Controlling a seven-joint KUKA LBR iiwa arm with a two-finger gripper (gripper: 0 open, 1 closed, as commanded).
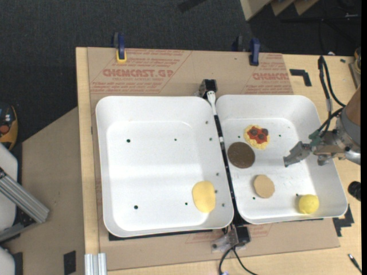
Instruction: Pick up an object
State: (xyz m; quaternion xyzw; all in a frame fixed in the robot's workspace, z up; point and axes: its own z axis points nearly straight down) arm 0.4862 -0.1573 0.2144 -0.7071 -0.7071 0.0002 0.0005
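My gripper (298, 152) hangs over the right side of the right bin (304, 110), reaching in from the right edge. To its left lie a small pizza-like toy (257, 136) with red and yellow topping and a dark brown disc (241, 155). A tan disc (264, 186) sits lower down, and a yellow ball (308, 204) rests in the bin's near right corner, below the gripper. A pale yellow lump (203, 196) lies in the near right corner of the left bin (143, 119). I see nothing in the gripper.
A black divider strip (218, 136) runs between the two bins. The bins rest on a brown board (172, 67) held by blue clamps (119, 44) at the back. Cables (328, 90) trail along the right, beside the arm (350, 130).
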